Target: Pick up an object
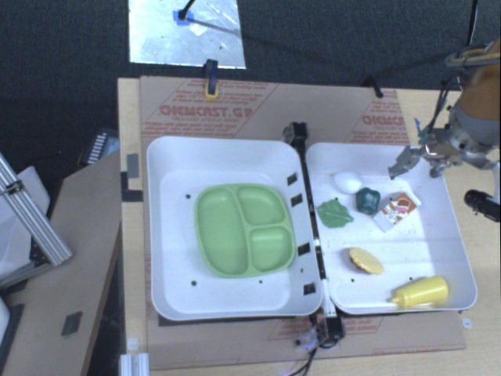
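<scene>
Green plate [239, 229] in left bin [168, 163]

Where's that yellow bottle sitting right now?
The yellow bottle lies on its side in the right bin, at its near right corner, just right of the small yellowish snack.

The right bin [458, 245] holds six small things. A white egg-shaped piece [347, 182] lies at ten o'clock, a dark teal lump [368, 201] just beside it, a green leafy piece [335, 213] at nine, a red-and-white carton [398, 208] near centre, a tan pastry [365, 261] at seven, a yellow squeeze bottle [421, 291] on its side at five.
</scene>
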Motion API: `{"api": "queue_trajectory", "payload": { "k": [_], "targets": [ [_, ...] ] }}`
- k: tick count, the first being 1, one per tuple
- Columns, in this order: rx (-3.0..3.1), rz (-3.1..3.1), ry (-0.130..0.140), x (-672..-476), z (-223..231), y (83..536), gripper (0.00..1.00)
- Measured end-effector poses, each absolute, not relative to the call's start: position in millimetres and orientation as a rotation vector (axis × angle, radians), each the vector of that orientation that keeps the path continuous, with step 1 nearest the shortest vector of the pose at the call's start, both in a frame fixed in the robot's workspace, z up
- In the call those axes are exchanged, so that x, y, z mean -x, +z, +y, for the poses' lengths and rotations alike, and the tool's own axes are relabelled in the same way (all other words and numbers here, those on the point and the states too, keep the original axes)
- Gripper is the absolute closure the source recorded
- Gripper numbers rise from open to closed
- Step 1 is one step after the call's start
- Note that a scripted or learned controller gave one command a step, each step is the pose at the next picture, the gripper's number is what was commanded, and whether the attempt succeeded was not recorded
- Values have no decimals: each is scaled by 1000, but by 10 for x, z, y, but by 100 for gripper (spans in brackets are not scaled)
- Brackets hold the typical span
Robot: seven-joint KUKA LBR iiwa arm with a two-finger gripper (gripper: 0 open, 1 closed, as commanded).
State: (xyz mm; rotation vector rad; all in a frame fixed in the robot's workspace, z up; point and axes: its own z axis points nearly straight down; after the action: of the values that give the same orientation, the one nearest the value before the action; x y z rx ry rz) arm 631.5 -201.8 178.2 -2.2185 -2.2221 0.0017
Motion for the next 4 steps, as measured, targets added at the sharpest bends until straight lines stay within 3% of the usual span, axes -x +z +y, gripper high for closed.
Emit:
{"api": "queue_trajectory", "payload": {
  "k": [1,2,4],
  "targets": [
    [2214,-2226,2,-6382,-1947,1213,0],
    [2217,-2233,-4,-6403,-1957,1363,100],
    [2219,-2233,-6,-6396,-1819,2351,100]
  ]
}}
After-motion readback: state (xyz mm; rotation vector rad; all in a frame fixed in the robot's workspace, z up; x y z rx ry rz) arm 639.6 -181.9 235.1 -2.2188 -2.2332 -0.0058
